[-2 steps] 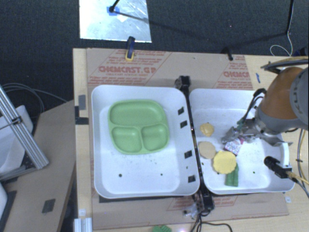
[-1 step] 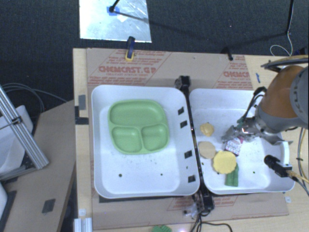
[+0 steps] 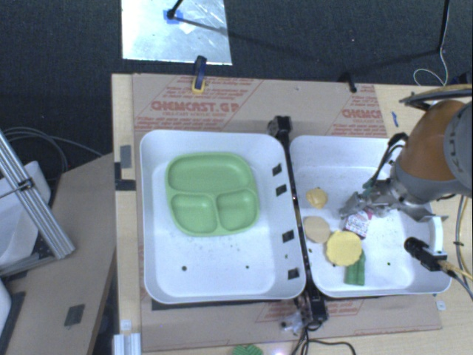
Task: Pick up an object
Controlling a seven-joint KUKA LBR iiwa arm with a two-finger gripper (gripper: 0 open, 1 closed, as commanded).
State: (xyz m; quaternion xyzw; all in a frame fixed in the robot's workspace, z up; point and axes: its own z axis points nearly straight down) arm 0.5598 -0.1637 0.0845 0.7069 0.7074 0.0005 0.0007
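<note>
Pincer [image 3: 360,208] low in the right bin [image 3: 332,154], grip state can't tell, sitting right over the red-white packet [image 3: 358,224], which lies just below-left of it, long axis diagonal, with the yellow disc [image 3: 344,248] touching its lower edge.

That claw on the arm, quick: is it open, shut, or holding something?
Gripper: cannot be told; it is low in the right bin, right by a small red-and-white packet.
</note>
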